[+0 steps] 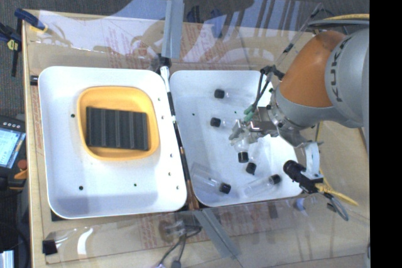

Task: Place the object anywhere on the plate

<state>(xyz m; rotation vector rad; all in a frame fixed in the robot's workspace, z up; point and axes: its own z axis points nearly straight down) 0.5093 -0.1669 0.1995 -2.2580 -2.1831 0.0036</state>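
The arm (pixel 326 81) reaches in over the right bin (pixel 188 135), its gripper (pixel 246 132) low near the middle of that bin; from above, the wrist hides the tips, so I cannot tell whether it is spread, pressed together or pinching anything. The objects are small clear vials with black caps, scattered across the right bin's floor: one (pixel 218 94) toward the far edge, one (pixel 215 122) left of the gripper, two (pixel 244 156) (pixel 250 167) just below it, one (pixel 224 187) near the front edge and one (pixel 274 179) toward the front right corner. Their bodies are nearly invisible against the white plastic, so only the caps read clearly. Such a vial is probably light, rigid and smooth, round enough to roll or slip sideways when pinched; the safest hold would likely be across the body close to the cap, with the fingers square to its long axis. The plate (pixel 116 100) lies in the left bin (pixel 56 185), toward its far edge: a yellow, rounded-rectangle dish with a raised rim and a dark ribbed inset in the middle. Its ridges could keep a dropped vial from rolling away. Both bins are shallow, glossy white, with rounded corners, and meet along a thin divider (pixel 173 128).
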